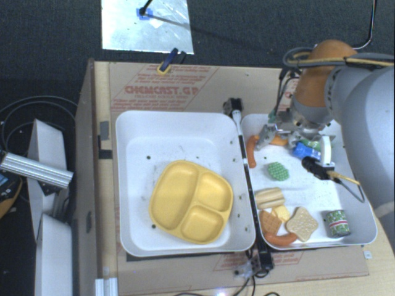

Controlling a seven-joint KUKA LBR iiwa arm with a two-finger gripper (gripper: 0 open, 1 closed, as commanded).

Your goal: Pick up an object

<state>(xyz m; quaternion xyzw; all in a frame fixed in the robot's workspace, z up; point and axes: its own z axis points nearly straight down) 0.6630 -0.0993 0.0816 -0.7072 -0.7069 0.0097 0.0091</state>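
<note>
My gripper (269, 135) is low over the far left part of the right bin (355, 193), under the grey wrist with its orange band. Just left of it, by the bin wall, lies an orange carrot-shaped piece (251, 151). A small orange item (279, 142) and a blue object (303, 150) sit right beside the gripper. A green ridged piece (278, 171) lies a little nearer the front. I see nothing held by the gripper.
The front of the right bin holds a bread roll (270, 197), a toast slice (302, 224), a brown cracker (270, 221), an orange sausage (279, 240) and a small can (337, 222). In the left bin (133, 134) rests a yellow divided plate (191, 200).
</note>
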